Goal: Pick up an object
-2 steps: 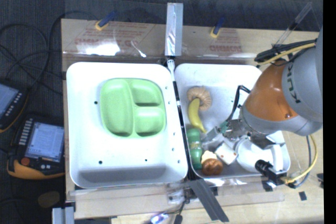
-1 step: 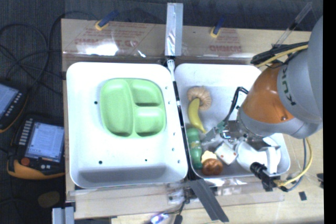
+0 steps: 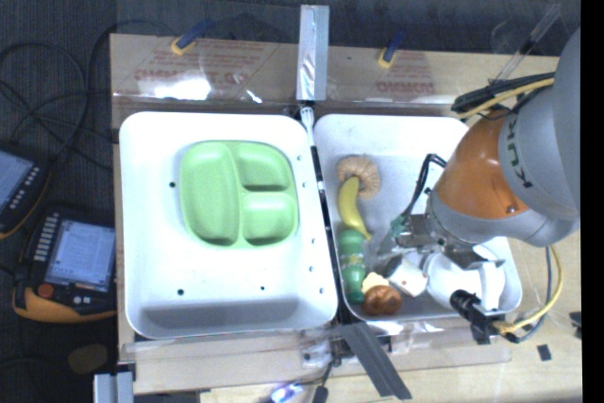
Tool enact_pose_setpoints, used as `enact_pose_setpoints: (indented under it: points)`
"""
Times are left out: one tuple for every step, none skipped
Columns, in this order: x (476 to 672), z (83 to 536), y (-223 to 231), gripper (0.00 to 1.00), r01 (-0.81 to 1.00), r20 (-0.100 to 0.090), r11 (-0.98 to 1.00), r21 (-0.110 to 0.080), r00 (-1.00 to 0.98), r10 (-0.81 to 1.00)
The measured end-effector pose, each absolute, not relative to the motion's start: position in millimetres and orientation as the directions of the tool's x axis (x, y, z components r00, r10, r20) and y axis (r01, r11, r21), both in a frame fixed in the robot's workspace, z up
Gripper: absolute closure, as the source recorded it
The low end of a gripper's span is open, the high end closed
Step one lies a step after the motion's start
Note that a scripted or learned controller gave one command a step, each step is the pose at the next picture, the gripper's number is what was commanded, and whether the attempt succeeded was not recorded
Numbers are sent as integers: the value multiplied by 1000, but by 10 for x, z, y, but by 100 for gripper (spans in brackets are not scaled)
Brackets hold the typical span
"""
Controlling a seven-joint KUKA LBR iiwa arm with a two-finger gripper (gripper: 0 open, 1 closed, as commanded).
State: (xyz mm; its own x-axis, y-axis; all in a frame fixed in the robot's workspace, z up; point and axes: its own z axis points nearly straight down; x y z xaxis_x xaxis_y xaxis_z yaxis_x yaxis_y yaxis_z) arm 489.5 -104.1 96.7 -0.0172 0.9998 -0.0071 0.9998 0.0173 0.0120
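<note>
The right bin (image 3: pixel 326 203) holds a small pile of toy food along its left wall. A tan ring-shaped pastry (image 3: pixel 360 173) lies at the back, with a yellow banana (image 3: pixel 352 206) just in front of it. Nearer the front are a green round piece (image 3: pixel 351 261) and a brown roundish item (image 3: pixel 382 299). My gripper (image 3: pixel 394 241) hangs low in the bin under the orange band (image 3: pixel 479 184), just right of the banana and the green piece. A white piece with a red spot (image 3: pixel 409 279) lies below the gripper.
The left bin (image 3: pixel 151 231) holds a green divided plate (image 3: pixel 238 192). A metal divider post (image 3: pixel 313 52) stands at the back between the bins. The arm's body covers the right bin's right half. Cables and handheld devices lie on the floor at far left.
</note>
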Motion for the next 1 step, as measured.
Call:
enact_pose_setpoints:
  points:
    - [4930,2696,-1291,100,990,-3,143,-4,-143,990]
